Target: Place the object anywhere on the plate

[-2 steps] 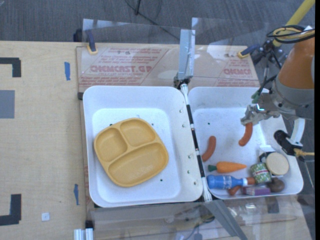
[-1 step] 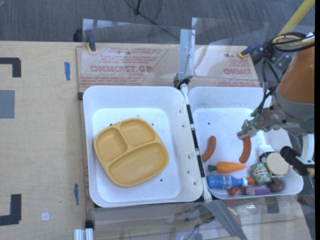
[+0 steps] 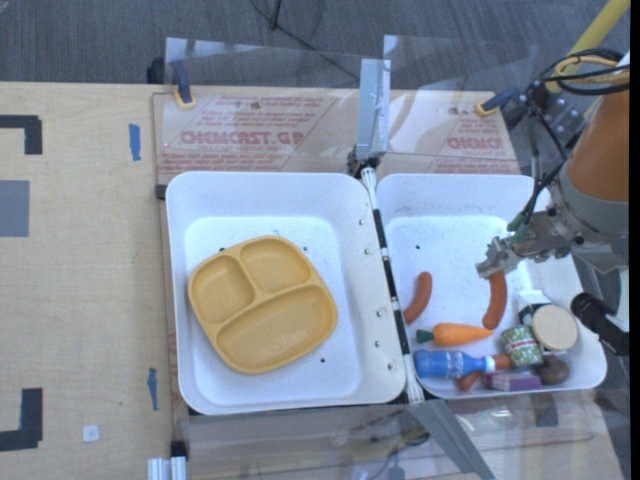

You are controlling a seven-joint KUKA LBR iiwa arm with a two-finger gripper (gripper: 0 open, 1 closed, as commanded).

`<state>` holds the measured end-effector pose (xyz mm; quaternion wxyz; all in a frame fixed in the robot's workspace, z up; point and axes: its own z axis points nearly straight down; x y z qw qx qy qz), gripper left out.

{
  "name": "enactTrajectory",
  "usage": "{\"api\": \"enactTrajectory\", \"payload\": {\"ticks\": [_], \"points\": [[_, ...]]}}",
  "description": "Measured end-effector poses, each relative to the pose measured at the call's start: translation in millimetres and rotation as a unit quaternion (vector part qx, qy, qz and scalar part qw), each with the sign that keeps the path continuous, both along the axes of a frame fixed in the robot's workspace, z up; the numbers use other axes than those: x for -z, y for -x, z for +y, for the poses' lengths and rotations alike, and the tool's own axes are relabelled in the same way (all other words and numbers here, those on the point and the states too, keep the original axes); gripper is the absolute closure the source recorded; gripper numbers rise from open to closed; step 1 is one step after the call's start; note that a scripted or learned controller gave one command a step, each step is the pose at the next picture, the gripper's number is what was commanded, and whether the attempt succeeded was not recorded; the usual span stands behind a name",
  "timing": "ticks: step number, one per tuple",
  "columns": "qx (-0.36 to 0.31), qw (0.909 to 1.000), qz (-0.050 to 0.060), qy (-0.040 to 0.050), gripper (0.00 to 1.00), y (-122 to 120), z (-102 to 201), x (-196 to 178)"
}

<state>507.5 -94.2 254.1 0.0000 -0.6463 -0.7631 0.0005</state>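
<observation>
Red lettering on the board [image 3: 262, 128] at upper centre seems to read "CHEMCAST GP". Yellow plate [image 3: 263, 303] sits lower left; gripper [image 3: 500, 260] over sausage [image 3: 494, 301], spread unclear.

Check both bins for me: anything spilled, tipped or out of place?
Nothing spilled. The blue bottle lies on its side in the right bin, crowded with carrot and sausages. The plate sits skewed.
</observation>
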Motion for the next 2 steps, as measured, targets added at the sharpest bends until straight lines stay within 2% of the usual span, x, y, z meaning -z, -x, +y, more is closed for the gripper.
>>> {"api": "enactTrajectory", "payload": {"ticks": [1, 2], "points": [[-0.192, 0.9813, -0.001, 0.0003, 1.0, 17.8, 29.8, -40.2], [-0.177, 0.9843, -0.001, 0.0004, 1.0, 14.1, 47.2, -56.8]]}}
